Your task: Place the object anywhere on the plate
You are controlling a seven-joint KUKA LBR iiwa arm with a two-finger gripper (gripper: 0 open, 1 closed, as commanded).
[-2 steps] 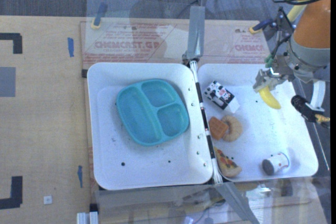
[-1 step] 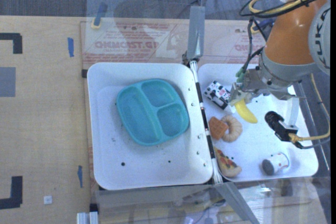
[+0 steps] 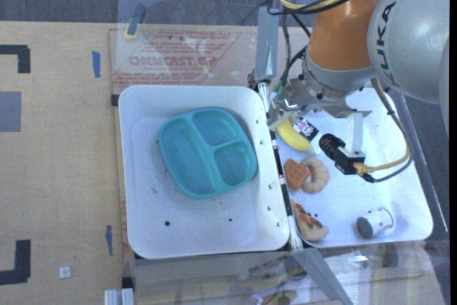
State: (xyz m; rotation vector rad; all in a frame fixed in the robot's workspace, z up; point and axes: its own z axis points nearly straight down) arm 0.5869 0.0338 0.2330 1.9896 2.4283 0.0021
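Gripper (image 3: 289, 105) sits low in the right bin (image 3: 410, 214); we cannot tell its state under the wrist. Banana (image 3: 293, 136) lies just below it, waffle (image 3: 295, 173), donut (image 3: 316, 175) and pizza slice (image 3: 308, 221) farther on. Teal plate (image 3: 207, 151) rests in the left bin (image 3: 143, 225), across the bin walls.

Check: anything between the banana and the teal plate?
Camera view: just the bins' white walls between banana and plate; no loose item.

The grey arm (image 3: 418, 18) reaches in from the right, bent downward. Its orange band (image 3: 343, 11) sits above the wrist (cables looping over it).
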